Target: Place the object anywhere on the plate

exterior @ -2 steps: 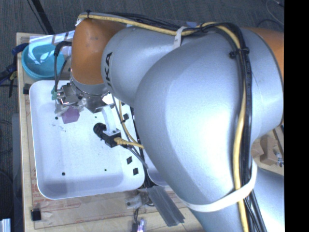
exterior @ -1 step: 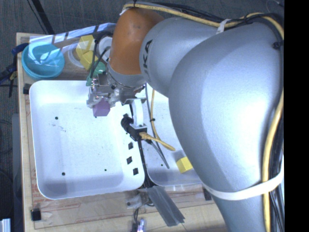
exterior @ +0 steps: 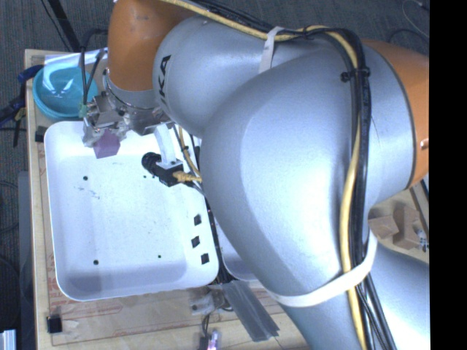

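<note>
A small purple object [exterior: 107, 145] is gripped between the fingers of the gripper [exterior: 104, 131], above the left white bin's [exterior: 109, 217] upper-left corner. A blue plate [exterior: 60, 87] is seen just beyond that corner.

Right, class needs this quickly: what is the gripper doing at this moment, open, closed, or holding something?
Gripper: closed on the small purple object, held over the white bin's upper left corner, beside the blue plate.

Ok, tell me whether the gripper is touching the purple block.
Touching. In the camera view the purple block sits between the fingertips of the gripper, over the far left corner of the white bin, near the blue plate.
</note>
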